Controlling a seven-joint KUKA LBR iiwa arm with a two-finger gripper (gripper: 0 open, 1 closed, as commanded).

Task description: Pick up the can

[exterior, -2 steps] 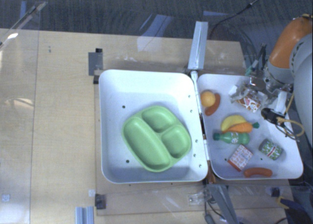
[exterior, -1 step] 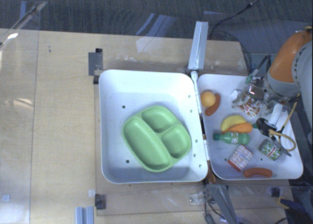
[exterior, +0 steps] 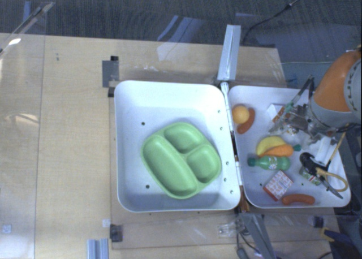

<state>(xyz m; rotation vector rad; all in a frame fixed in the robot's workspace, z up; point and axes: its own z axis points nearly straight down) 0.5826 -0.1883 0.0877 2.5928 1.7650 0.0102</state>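
Fingers: spread or pressed together cannot be told, since they are lost in the wrist hardware when seen from above. The gripper (exterior: 295, 121) is placed over the upper middle of the right bin (exterior: 255, 97), and the arm (exterior: 339, 91) is seen at the right edge.

The can (exterior: 278, 184) is taken to be the squat red-and-white patterned item, though it is too small for the shape to be confirmed. It is found near the lower edge of the right bin, lying tilted. It is well apart from the gripper, below it and slightly to the left in view.

Three things are laid between gripper and can:
- A yellow banana (exterior: 269, 143).
- An orange carrot (exterior: 281, 151), touching the banana's lower side.
- A green bottle (exterior: 269, 163), on its side just below those two.

The can is set just below the bottle's right end; contact cannot be told. A red sausage (exterior: 298, 199) is seen just beside the can, down and to the right, near the bin's lower rim. An orange-and-red fruit (exterior: 242, 116) is seen in the upper left corner of the right bin, left of the gripper.

The left bin (exterior: 131, 100) is occupied by a green three-compartment tray (exterior: 181, 159), set diagonally in the middle. Both bins are carried side by side on the pale wooden surface (exterior: 62, 139).
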